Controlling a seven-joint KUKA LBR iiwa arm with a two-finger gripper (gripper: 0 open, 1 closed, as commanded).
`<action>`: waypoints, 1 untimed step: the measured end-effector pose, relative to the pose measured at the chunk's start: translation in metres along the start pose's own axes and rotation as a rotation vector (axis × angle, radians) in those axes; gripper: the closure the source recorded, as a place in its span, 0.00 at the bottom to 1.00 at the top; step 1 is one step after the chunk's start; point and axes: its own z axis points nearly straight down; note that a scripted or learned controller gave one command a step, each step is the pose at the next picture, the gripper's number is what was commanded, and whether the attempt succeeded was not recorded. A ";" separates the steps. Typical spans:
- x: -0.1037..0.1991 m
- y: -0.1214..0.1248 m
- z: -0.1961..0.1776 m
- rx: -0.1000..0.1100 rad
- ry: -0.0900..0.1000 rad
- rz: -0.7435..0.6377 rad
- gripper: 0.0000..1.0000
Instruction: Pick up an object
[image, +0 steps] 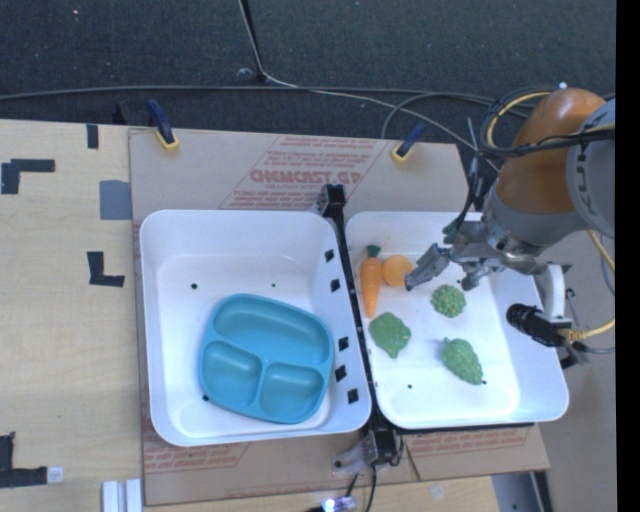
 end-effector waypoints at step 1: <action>0.000 0.003 -0.007 -0.013 -0.001 -0.003 0.00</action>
